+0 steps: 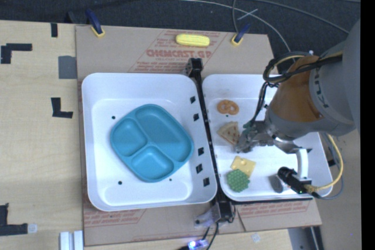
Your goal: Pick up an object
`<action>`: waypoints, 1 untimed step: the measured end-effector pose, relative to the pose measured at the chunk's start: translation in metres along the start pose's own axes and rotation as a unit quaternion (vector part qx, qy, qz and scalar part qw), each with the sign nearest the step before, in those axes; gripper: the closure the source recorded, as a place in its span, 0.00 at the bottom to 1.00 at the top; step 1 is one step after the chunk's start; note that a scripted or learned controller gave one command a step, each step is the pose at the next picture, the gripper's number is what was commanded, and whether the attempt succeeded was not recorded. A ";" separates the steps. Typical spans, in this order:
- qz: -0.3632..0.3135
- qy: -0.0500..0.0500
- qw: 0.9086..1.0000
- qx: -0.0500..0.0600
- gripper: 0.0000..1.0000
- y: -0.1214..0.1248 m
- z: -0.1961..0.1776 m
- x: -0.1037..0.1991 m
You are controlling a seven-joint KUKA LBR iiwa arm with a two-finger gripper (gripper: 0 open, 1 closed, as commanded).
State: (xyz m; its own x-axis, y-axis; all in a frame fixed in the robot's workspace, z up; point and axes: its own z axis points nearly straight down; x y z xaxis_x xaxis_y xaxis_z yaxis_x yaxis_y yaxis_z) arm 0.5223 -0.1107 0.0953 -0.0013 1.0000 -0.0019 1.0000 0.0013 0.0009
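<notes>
Gripper (247, 140) low in the right bin (266, 82), among toy food.

Hangs just beside a tan wedge-shaped piece (229, 133), possibly touching it; finger state impossible to tell from this slant. Nearby in the same bin: a pretzel (228, 107) toward the back, a yellow cheese slice (242, 165) and a green round waffle-textured piece (238, 180) toward the front. Left bin (96, 143) with a blue divided plate (151, 142). Beyond the bins, on the cardboard (117, 50), a yellow corn cob (193, 40).
</notes>
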 end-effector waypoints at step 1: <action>0.000 0.001 1.000 0.000 1.00 0.006 -0.044 -0.004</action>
State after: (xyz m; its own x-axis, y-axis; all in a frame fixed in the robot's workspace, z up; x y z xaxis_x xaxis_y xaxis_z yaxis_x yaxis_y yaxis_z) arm 0.5281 -0.1145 0.1390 -0.0011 1.0000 -0.0002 1.0000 0.0011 0.0006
